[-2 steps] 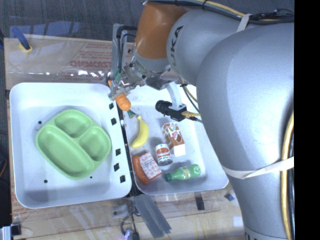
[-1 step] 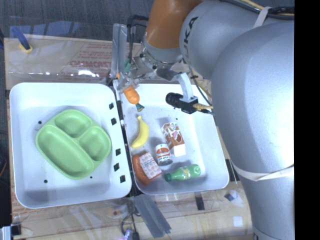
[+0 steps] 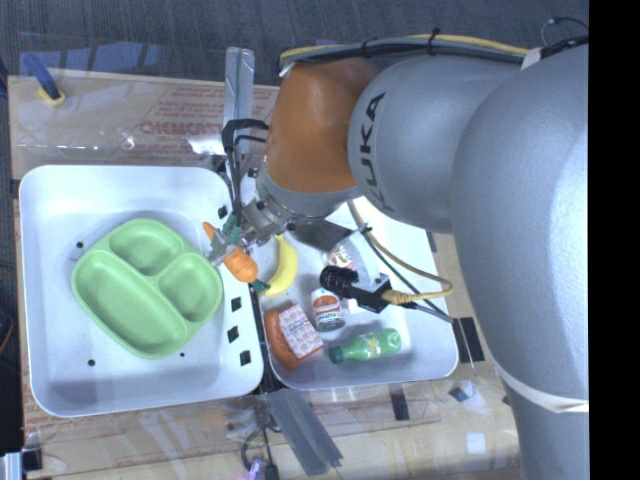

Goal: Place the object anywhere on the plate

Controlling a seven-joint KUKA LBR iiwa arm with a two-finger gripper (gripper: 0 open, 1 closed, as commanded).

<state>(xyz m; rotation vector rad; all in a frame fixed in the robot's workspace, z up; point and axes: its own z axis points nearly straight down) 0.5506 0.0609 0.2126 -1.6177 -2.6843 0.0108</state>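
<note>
One carrot (image 3: 238, 263) sits gripped in the hand (image 3: 232, 240) above the bins' shared edge, short of the green plate (image 3: 140, 293), so placing remains.

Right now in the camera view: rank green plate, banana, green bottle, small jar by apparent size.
1. Green plate, largest by far.
2. Banana and green bottle: look alike, and the arm partly hides the banana, so no ranking.
3. Small jar, smallest.

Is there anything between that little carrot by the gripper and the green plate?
Nothing visible. The toy carrot sits at the gripper, right beside the green divided plate in the left bin.
</note>
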